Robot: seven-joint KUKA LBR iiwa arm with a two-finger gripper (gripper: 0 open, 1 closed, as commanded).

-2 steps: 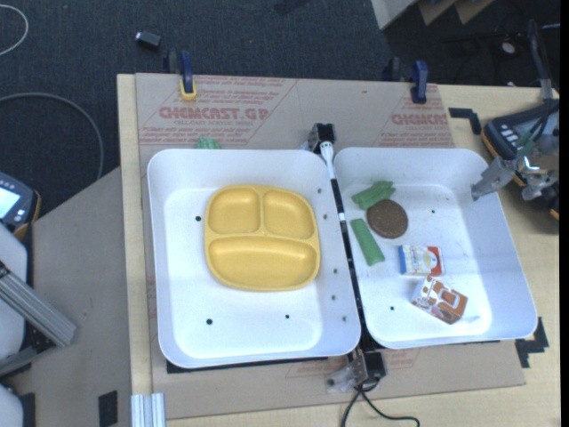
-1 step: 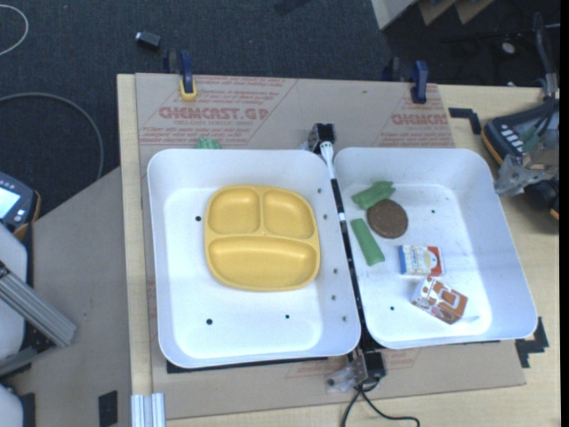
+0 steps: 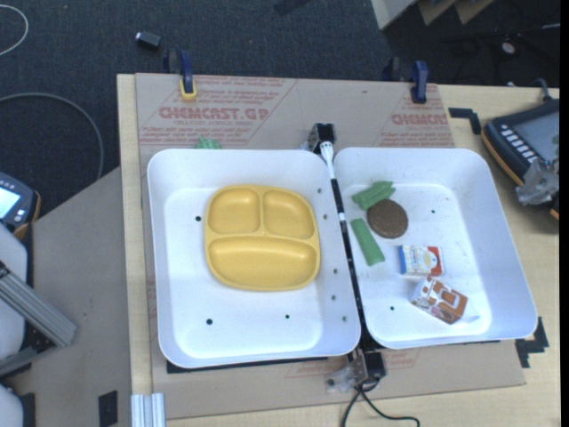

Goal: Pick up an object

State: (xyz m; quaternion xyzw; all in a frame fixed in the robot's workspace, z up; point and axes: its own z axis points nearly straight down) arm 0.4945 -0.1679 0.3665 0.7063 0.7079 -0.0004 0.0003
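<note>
The right bin (image 3: 498, 238) holds several small objects. A brown round disc (image 3: 388, 219) lies near its upper left, with a green piece (image 3: 372, 193) just above it and a green stick (image 3: 366, 242) to its lower left. A small white and blue packet (image 3: 419, 260) sits mid-bin, and an orange and white packet (image 3: 440, 300) lies below it. A yellow divided plate (image 3: 262, 237) rests in the left bin (image 3: 169, 238).
Both bins sit on a cardboard sheet (image 3: 267, 105) held by blue clamps (image 3: 186, 72) at the back edge. A black and orange pendant (image 3: 524, 140) lies at the far right. Cables run along the dark floor on the left.
</note>
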